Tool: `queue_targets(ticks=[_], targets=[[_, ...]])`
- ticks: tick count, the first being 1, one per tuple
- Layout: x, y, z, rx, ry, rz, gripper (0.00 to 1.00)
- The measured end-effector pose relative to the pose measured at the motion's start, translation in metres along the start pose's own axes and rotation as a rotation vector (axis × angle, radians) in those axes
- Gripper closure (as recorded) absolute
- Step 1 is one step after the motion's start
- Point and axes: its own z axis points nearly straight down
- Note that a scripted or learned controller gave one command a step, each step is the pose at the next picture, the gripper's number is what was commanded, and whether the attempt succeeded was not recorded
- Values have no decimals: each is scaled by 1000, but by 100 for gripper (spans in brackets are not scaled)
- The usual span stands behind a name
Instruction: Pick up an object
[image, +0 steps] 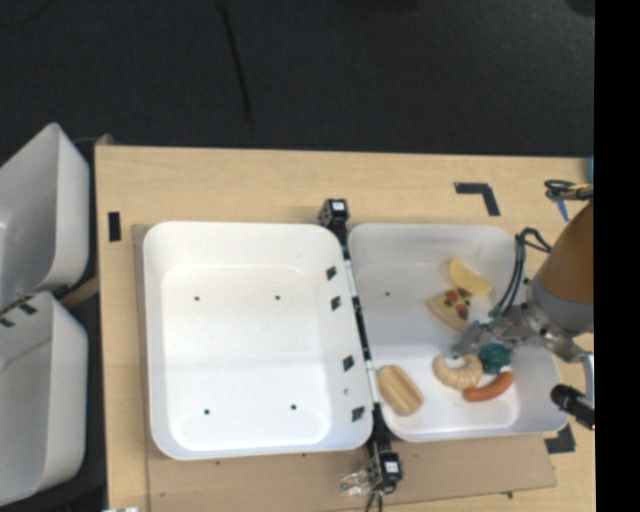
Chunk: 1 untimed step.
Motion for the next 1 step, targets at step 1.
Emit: queue_targets(ticks=[1], targets=[[21,-35,0,1,1,2,0]])
